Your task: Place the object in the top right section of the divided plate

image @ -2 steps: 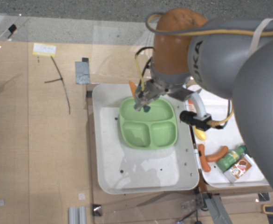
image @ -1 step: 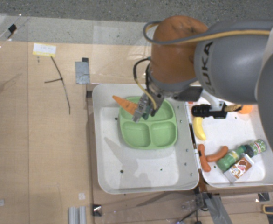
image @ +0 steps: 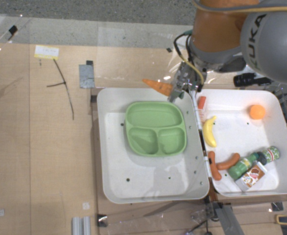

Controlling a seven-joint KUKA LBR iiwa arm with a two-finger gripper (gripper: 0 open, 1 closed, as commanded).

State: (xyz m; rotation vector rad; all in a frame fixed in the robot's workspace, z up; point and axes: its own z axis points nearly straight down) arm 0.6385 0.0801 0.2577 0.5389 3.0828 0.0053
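Observation:
The green divided plate [image: 130, 132] lies in the left white bin [image: 148, 187], with one wide section at the far side and two small ones at the near side. An orange carrot [image: 156, 85] hangs over the far rim of that bin, just beyond the plate's far right corner. My gripper [image: 175, 93] reaches down from the right and is shut on the carrot's thick end; the pointed end sticks out to the left.
The right bin [image: 275, 131] holds a banana [image: 209, 131], an orange ball [image: 256, 111], a small red piece [image: 202, 102], two sausages [image: 227, 161], a green bottle [image: 253, 161] and a small carton [image: 252, 176]. The arm's bulk hangs over the far right.

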